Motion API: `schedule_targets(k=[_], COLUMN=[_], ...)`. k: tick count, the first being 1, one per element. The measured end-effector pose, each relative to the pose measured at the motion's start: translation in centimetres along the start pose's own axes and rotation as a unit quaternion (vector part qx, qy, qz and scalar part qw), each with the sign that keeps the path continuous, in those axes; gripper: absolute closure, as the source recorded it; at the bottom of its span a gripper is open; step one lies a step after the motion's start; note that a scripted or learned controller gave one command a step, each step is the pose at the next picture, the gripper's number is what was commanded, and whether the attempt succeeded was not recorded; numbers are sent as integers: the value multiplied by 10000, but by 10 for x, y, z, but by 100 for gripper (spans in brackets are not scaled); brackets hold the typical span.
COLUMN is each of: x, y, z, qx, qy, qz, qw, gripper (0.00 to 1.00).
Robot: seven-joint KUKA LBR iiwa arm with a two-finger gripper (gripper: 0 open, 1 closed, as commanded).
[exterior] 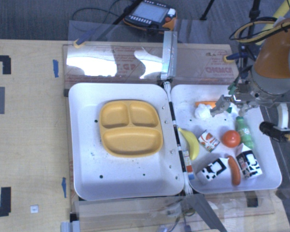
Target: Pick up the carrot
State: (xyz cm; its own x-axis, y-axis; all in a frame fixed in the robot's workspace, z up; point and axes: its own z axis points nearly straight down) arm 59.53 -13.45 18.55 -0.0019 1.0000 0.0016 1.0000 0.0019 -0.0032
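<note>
Left bin (82,144) holds one yellow divided plate (131,128) — smooth plastic, three compartments. Right bin (273,175) is crowded: carrot (205,104) at its far edge, thin orange sliver beside a white lumpy piece (202,112); banana (190,143), tomato (230,138), green bottle (244,131), red sausage (234,170), small printed cartons. Claw (228,104) sits just right of the carrot — grip state: can't tell.

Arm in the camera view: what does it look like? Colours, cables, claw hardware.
The arm is grey with a broad orange band above the wrist. Yellow and black cables loop around its upper part. The claw is a small metallic silver and dark assembly.
</note>
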Motion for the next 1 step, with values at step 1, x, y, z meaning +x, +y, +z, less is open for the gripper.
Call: schedule_targets(k=[1], x=[-36], y=[59], z=[88], qx=[-141], qy=[-66], qz=[-166], qw=[9997], gripper=[0])
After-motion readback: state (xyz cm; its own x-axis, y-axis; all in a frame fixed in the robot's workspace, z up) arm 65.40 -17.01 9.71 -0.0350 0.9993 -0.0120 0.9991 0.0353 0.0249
